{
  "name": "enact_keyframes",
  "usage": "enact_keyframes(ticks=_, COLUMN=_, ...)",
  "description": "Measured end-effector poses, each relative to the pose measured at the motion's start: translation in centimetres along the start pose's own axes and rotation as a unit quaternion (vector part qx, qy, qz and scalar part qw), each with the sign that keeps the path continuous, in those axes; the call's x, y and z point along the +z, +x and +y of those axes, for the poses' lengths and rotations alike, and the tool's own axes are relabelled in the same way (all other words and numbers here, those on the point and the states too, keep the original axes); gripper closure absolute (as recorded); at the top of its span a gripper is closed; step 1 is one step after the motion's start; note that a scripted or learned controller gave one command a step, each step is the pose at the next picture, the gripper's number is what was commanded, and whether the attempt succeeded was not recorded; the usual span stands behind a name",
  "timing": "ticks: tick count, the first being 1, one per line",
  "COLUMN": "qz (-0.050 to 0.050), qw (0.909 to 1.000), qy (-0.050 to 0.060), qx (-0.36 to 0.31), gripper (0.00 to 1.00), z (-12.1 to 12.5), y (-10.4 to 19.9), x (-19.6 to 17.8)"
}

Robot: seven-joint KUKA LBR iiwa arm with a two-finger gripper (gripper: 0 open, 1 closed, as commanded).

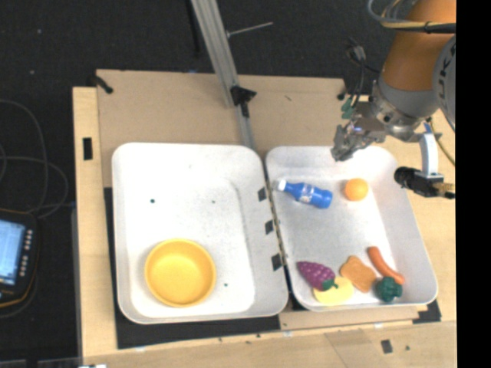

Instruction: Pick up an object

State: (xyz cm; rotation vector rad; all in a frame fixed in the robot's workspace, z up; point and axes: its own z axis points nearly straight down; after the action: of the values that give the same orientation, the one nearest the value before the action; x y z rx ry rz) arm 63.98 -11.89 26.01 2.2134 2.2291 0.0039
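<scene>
My gripper (343, 149) hangs over the far edge of the right bin (406, 213), above and to the right of a blue bottle (305, 194) lying on its side. An orange ball (355, 189) rests just below the gripper, a little to its right. At the bin's near end lie a purple grape bunch (315, 272), a yellow piece (334, 292), an orange-brown piece (358, 273), a carrot (382, 261) and a green piece (389, 288). Nothing shows between the gripper's tips.
The left bin (192, 175) holds a yellow bowl (180, 271) in its near corner. A slanted metal pole (219, 48) rises behind the bins. A black fitting (418, 180) juts out at the right bin's right rim.
</scene>
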Motion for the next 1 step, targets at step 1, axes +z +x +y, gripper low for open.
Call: enact_keyframes(ticks=1, qz=0.000, qw=1.0000, qy=0.000, qx=0.000, gripper=1.00, z=-0.26, y=5.62, x=-0.75)
